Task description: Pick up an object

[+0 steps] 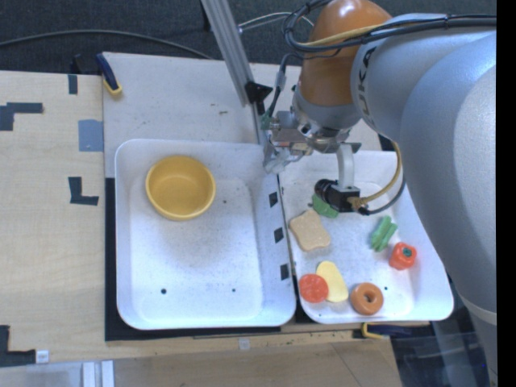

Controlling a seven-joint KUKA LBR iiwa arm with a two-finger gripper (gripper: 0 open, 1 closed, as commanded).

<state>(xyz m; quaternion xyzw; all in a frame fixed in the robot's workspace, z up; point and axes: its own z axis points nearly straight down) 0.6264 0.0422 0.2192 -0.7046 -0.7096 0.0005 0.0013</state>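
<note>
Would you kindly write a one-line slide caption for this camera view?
The gripper over the bins' shared edge; one bin holds a yellow bowl, the other toy foods.

A robotics lab: taped bench (48, 216), two white bins (201, 256), industrial arm (435, 95).

Even bright overhead light, soft shadows, slight blur throughout.
</note>
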